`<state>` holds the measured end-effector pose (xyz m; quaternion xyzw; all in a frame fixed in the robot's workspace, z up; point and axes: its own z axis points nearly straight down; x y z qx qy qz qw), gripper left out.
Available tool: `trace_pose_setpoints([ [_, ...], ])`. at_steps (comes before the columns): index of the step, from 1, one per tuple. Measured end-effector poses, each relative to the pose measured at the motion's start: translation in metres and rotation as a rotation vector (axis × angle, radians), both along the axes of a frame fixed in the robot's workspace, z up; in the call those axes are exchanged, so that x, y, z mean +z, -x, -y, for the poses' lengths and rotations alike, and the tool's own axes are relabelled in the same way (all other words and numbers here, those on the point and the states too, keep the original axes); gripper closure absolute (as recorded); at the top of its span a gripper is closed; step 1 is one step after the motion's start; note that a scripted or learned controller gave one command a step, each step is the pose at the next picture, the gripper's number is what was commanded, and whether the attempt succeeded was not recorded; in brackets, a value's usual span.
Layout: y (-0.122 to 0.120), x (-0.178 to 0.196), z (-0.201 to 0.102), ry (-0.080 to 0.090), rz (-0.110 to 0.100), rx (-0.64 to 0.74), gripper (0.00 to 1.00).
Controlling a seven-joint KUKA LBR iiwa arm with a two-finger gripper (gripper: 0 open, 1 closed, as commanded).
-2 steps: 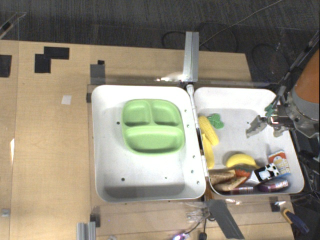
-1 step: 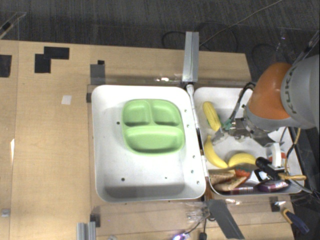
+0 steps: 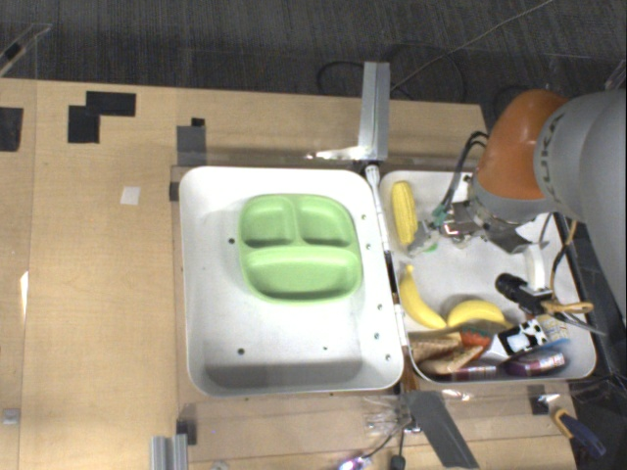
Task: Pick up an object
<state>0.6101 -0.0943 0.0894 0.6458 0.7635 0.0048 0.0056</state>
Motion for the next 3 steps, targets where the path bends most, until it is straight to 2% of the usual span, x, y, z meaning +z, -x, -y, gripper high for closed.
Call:
trace_pose_setpoints([
  [1,-0.003,0.01,-0.003,-0.005,0.003,0.001,1.0],
  [2,-0.002,0.01,-0.003,-0.005,0.003,0.001,0.0],
  [3,-0.061,-0.001,-0.002,0.007,-0.009,0.094,0.0],
])
